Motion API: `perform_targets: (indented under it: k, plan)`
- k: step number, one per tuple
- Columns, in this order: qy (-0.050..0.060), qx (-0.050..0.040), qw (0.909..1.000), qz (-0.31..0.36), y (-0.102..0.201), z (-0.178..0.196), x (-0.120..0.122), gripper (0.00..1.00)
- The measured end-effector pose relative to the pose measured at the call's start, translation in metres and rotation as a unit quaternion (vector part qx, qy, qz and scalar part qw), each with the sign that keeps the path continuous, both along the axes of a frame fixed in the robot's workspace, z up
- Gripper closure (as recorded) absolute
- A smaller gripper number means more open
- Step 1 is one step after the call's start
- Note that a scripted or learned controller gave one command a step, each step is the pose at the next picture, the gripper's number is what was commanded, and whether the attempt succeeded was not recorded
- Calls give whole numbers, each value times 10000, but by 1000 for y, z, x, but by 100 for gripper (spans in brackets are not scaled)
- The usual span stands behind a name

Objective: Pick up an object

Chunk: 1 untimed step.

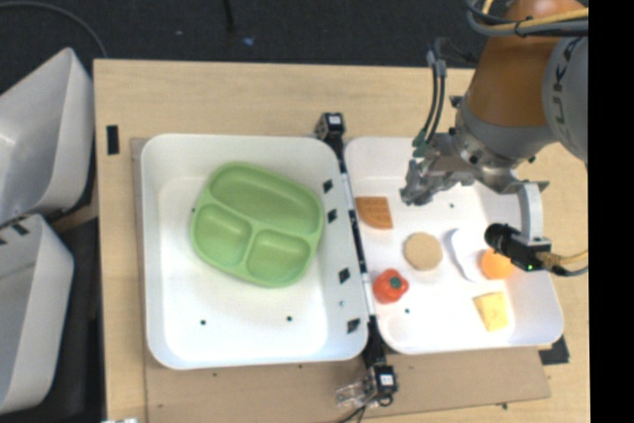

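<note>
Take the round tan disc [423, 251] in the middle of the right-hand bin as your landmark; every place below is given from it.

The wooden bench [248, 79] runs out on all sides of the disc. The left bin [158, 312] lies well to the disc's left, beyond the rims where the two bins meet. The right bin [441, 327] is the one the disc lies in.

The arm [510, 84], grey with its orange band, comes in from the disc's upper right.

You will see a green divided plate [260, 225] well left of the disc, lying in the left bin, rather towards its back.

The gripper [418, 188] hangs near the disc, on its far side, over the back part of the right bin. From this slant you cannot tell how wide the pincer stands, nor whether it touches anything.

The things you could pick all lie around the disc, each apart from it. An orange-brown square [373, 212] lies near the disc, to its upper left. A yellow wedge [492, 309] lies to its lower right. A small white piece [463, 255] lies just beside it on the right. A red round fruit with a green top [390, 286] lies near its lower left. An orange piece [494, 264] lies further right, past the white piece.
</note>
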<state>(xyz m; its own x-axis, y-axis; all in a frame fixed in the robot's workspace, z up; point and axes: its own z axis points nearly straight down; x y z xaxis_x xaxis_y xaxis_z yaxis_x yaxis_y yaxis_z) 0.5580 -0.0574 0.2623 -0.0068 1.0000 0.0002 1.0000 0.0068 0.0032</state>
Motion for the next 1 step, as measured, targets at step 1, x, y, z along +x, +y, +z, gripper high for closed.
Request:
perform_targets:
  k: [1]
  plan:
    - [7,-2,10000,-1,54,-12,24,100]
